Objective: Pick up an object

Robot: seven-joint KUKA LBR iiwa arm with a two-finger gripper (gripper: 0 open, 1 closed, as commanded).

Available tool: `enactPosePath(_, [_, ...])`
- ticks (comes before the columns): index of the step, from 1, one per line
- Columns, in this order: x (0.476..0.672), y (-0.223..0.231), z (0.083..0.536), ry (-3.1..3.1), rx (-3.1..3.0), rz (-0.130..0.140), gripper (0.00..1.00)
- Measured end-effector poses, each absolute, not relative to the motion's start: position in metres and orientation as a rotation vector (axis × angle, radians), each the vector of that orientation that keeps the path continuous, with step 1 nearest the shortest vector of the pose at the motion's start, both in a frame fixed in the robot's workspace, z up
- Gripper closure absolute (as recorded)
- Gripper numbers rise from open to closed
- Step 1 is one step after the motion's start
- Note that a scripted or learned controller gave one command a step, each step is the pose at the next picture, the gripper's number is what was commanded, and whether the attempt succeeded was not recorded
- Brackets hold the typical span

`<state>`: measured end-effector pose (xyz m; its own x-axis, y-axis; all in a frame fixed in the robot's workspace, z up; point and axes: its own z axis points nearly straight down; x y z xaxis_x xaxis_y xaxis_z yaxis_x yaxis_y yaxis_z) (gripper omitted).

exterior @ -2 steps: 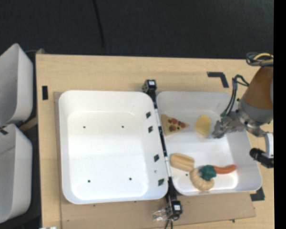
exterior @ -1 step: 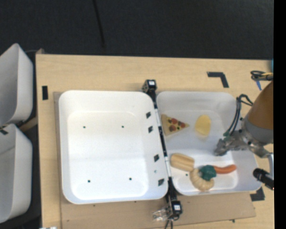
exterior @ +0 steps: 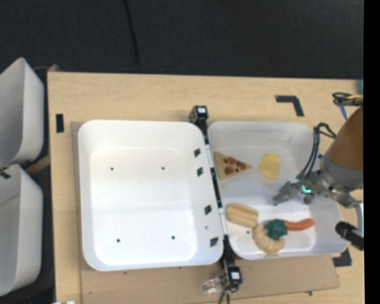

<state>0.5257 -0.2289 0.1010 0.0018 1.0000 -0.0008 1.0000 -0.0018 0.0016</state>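
Note:
The right bin (exterior: 253,130) holds a pizza slice (exterior: 230,165), a pale yellow piece (exterior: 270,166), a tan bread roll (exterior: 242,215), an orange carrot-like stick (exterior: 299,224) and a green piece (exterior: 276,228) lying on a beige pastry (exterior: 266,240). My gripper (exterior: 311,197) hangs over the right half of this bin, just above the orange stick and right of the yellow piece. Its fingers (exterior: 284,196) are spread apart with nothing between them.
The left bin (exterior: 88,170) sits beside it, divided by a hinged black-clipped rim (exterior: 210,189). White containers (exterior: 9,119) stand off the bench at the far left. Cables (exterior: 316,151) trail from the wrist over the right bin's far corner.

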Motion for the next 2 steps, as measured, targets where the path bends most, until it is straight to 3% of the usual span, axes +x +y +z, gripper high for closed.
enactPosePath(1, [0.55,-0.229,0.107,2.222,2.215,0.002,0.0])
enactPosePath(2, [0.52,-0.229,0.101,2.22,2.223,-0.003,0.0])
